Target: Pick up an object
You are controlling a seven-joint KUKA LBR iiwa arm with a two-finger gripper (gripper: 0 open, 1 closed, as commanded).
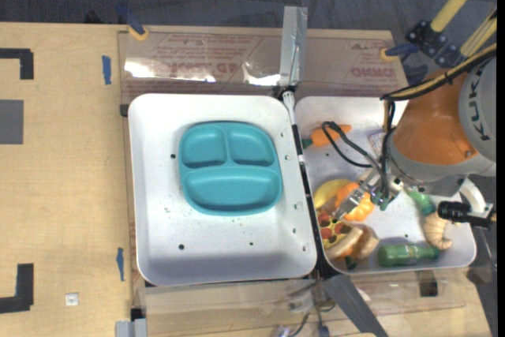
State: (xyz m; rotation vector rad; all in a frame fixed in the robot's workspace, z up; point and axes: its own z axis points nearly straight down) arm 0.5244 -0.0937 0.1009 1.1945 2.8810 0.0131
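- Toys lie piled in the right bin point(465, 249), a yellow-orange one point(341, 197) at the heap's near-left.
- End effector point(364, 197) is down in that bin, right at the yellow-orange toy; I cannot tell how it is set.
- Green bottle point(406, 253) lies along the front wall, a croissant point(436, 231) beside it.
- Left bin point(150, 193) holds a teal tray point(230, 167).
- Both bins rest on the worktop point(55, 170).

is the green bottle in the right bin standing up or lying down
Lying down: the green bottle rests on its side along the right bin's front wall.
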